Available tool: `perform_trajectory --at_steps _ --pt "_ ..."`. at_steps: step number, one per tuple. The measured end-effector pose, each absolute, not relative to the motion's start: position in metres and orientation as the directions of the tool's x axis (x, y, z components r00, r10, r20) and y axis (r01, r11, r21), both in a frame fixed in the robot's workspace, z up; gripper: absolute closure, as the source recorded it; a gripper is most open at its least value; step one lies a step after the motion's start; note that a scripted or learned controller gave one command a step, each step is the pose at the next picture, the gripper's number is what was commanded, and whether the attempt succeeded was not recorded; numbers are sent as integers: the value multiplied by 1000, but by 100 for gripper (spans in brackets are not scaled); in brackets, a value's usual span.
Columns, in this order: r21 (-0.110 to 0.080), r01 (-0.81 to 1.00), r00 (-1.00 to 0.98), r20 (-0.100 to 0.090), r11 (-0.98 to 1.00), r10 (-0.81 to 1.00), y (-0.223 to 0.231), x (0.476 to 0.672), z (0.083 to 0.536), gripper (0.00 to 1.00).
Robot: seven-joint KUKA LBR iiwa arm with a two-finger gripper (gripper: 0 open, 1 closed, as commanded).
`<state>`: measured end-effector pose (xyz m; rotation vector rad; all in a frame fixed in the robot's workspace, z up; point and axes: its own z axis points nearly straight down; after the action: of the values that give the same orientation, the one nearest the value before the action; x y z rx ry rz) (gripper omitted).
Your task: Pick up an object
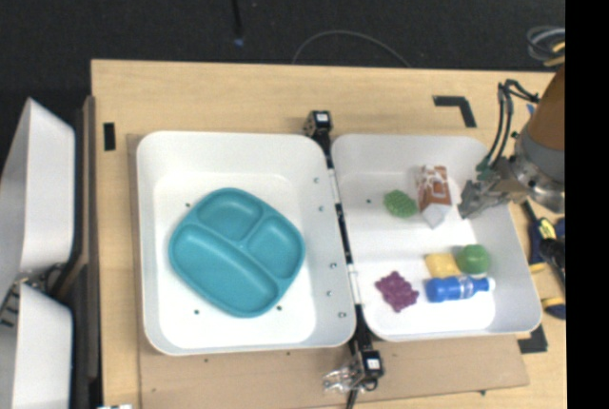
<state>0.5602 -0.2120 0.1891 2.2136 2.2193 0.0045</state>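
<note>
The desk point(238, 93) fills most of the frame, with two white bins on it side by side. The left bin point(162, 302) carries a teal tray point(238, 250) with three compartments. The right bin point(504, 312) holds the small things: a carton point(434, 188) at upper middle, a green lump point(401, 204) just left of it, and along the bottom a purple grape bunch point(396, 290), a blue bottle point(455, 288) lying on its side, a yellow block point(440, 263) above the bottle and a green ball point(472, 258) touching the block's right side.

The arm point(544, 126) comes in at the right edge, and the gripper point(476, 199) sits low over the bin's upper right, just beside the carton. The fingers point(470, 204) look close together with nothing between them, though they are dark and blurred.

Judging from this, the carton is the nearest pick. To do it well the fingers should spread, shift left until they straddle the carton's narrow sides, then drop straight down before closing, keeping off the green lump.

Hard to make out: the fingertips themselves, the carton's print, a pale patch below the carton that may be its shadow or face. The arm is cut off at the frame's right edge
</note>
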Motion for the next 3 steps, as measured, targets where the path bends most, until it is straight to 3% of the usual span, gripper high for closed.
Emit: perform_trajectory --at_steps 1,3 --pt "7 1000 -3 -3 3 1000 -213 562 239 100" --pt "1 1000 -7 1 7 1000 -98 570 229 100"
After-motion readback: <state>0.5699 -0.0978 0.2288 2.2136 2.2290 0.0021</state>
